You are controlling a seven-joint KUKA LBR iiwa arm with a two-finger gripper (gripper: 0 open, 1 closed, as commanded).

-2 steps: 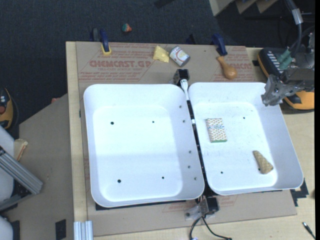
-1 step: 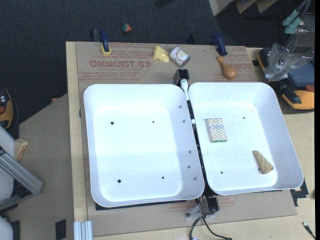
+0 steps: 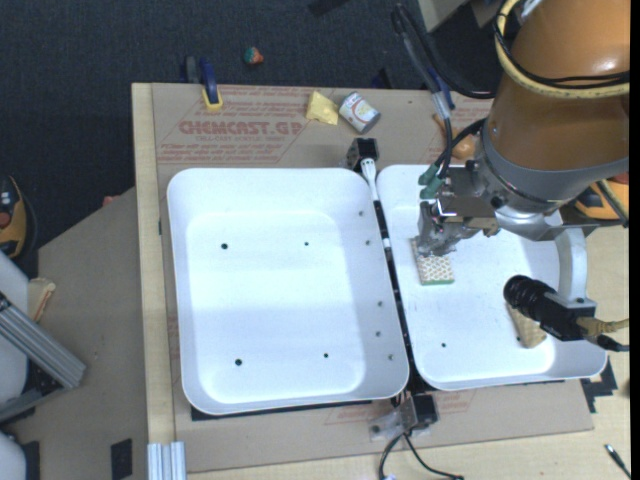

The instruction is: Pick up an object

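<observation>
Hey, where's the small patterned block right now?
In the camera view, the small patterned block is in the right bin, near its left wall, just below the gripper.

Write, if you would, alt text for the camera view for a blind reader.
The grey-and-orange arm reaches in from the right, its end effector low over a small pale patterned block in the right white bin, near that bin's left wall. The left white bin lies alongside; a yellow scrap and a small box lie on the bench beyond.

Gripper (image 3: 436, 248) above checkered pad (image 3: 436, 270), right bin (image 3: 480, 343)
</observation>
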